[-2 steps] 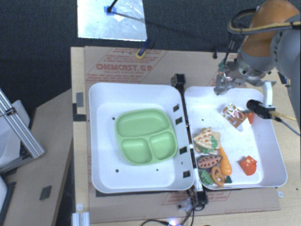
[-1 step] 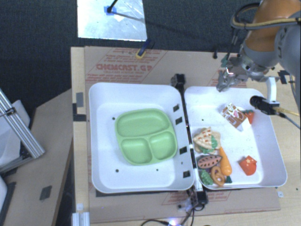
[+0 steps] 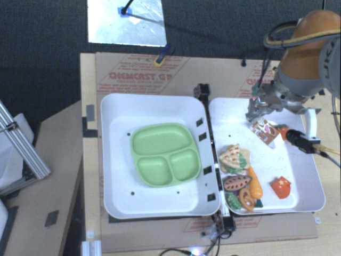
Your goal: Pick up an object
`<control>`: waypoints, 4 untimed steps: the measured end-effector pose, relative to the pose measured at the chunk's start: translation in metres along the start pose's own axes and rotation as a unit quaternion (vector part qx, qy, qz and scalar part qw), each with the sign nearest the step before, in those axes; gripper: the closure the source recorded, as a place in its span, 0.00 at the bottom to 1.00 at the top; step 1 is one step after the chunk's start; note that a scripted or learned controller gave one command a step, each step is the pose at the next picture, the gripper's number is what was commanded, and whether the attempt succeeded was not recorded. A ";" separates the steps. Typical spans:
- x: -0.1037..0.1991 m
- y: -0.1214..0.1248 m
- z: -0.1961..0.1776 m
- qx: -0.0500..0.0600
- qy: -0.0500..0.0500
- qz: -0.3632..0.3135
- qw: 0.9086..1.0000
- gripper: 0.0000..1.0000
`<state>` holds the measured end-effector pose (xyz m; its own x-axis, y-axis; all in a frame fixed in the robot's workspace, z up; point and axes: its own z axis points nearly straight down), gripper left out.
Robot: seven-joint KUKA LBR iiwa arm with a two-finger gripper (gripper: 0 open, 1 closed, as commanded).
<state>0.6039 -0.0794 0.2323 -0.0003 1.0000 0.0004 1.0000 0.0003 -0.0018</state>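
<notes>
I am watching the gripper (image 3: 257,112) hanging over the far left part of the right bin (image 3: 301,167), with the arm reaching in from the right, and from this slant I cannot tell whether the jaws are released or clenched. The snack packet (image 3: 266,132) is lying flat on the bin floor just near and right of the gripper. It is so close that I cannot tell whether the two are touching, and I am seeing nothing lifted off the floor. The rest of the toy food is crowding the near left side of that bin. A pizza slice (image 3: 234,158) is sitting against the left wall. Nearer than it, a sausage (image 3: 237,183) and a carrot (image 3: 256,183) are lying side by side, and a pretzel (image 3: 246,198) and a green leafy piece (image 3: 232,200) are tucked into the near corner. A red piece (image 3: 281,186) is resting alone to the right of the carrot, well apart from the packet. Nothing is lying between the gripper and the packet. The left bin (image 3: 117,143) is holding a green divided tray (image 3: 162,153) on its floor. Both bins are sitting side by side on the surface (image 3: 133,74).
</notes>
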 end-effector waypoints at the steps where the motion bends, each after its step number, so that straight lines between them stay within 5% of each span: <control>1: 0.015 -0.037 0.019 0.001 0.000 0.000 1.000 1.00; 4: 0.013 -0.040 -0.001 -0.002 0.000 -0.002 1.000 1.00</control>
<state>0.5642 -0.0668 0.2332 -0.0040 1.0000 0.0003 1.0000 0.0040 0.0026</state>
